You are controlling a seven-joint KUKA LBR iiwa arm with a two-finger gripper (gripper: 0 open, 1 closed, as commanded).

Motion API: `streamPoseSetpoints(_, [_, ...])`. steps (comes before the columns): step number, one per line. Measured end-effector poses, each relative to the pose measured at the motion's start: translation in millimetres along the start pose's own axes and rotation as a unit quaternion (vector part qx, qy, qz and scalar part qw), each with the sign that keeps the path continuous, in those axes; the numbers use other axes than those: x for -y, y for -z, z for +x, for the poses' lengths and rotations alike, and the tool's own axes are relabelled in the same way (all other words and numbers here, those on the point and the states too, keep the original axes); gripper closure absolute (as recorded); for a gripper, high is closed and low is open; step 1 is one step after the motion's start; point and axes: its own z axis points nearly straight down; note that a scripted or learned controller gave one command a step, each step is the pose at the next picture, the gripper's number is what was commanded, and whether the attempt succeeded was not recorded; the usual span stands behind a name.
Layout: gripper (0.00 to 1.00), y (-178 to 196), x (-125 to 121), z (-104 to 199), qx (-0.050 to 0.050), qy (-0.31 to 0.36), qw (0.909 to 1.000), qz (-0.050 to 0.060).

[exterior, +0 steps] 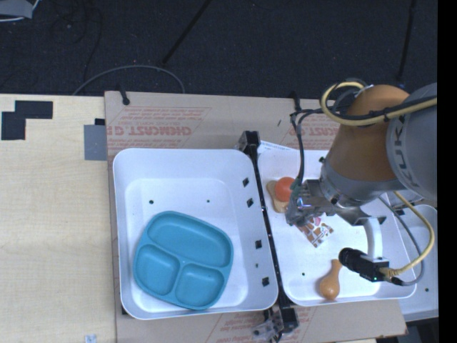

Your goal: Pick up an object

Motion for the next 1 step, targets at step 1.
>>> streamPoseSetpoints(1, [1.0, -4.9, -22.2, 56.0, 0.0, 0.001, 1.0, 0.0])
